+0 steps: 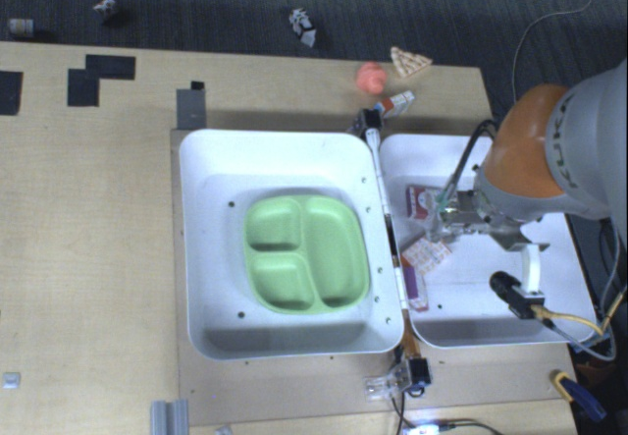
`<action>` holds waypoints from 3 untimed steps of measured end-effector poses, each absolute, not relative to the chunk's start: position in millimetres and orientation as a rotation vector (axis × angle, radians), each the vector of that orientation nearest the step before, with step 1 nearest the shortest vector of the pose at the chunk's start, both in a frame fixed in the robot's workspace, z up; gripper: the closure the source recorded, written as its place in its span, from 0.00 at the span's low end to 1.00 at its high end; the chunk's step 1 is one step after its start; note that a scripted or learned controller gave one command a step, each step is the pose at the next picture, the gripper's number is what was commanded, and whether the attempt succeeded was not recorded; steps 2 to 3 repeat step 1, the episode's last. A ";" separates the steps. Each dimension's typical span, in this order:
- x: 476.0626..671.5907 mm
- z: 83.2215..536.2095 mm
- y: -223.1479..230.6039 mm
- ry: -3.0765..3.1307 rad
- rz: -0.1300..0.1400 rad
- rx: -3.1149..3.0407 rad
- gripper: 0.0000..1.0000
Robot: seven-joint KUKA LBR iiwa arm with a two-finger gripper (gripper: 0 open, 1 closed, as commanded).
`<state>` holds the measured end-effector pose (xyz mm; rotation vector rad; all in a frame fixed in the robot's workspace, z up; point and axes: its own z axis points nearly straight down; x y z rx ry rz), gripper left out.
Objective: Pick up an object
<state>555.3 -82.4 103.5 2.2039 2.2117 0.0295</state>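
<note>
- The arm (579, 143) reaches in from the right. Its gripper (448, 218) is low over the left half of the right bin (486, 310).
- Whether the gripper is apart, together or clamped on something cannot be told. The wrist hardware blocks it from this angle.
- Nothing is visibly held, so no grasp is counted.
- There are three candidate objects in the right bin:
  - a red packet (421, 198), just beside the gripper on its left
  - a pale packet (426, 252), just below and left of the gripper; it may be touching, but that is unclear
  - a purple packet (414, 286), lying along the bin's left wall, near the pale one
- All three look flat on the bin floor, and none is lifted.
- The left bin (201, 227) holds a green divided plate (304, 251), well apart from the gripper.
- An orange ball (371, 78) sits on the bench (88, 256) outside the bins, beyond their far edge, out of play.
- Progress, as a judgement: the approach looks done, with the gripper down at packet level. The grasp is unconfirmed and the lift is not yet done.
- Left to do: close on one packet, probably the red or the pale one, then raise it clear of the bin.
- Risk: the packets are thin and flat and close together, so they are easy to miss or pinch badly.
</note>
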 end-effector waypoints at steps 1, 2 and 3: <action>555.1 103.1 -82.1 2.213 0.029 2.204 0.00; 555.1 103.1 -82.1 2.213 0.029 2.204 0.00; 555.1 103.1 -82.1 2.213 0.029 2.204 0.00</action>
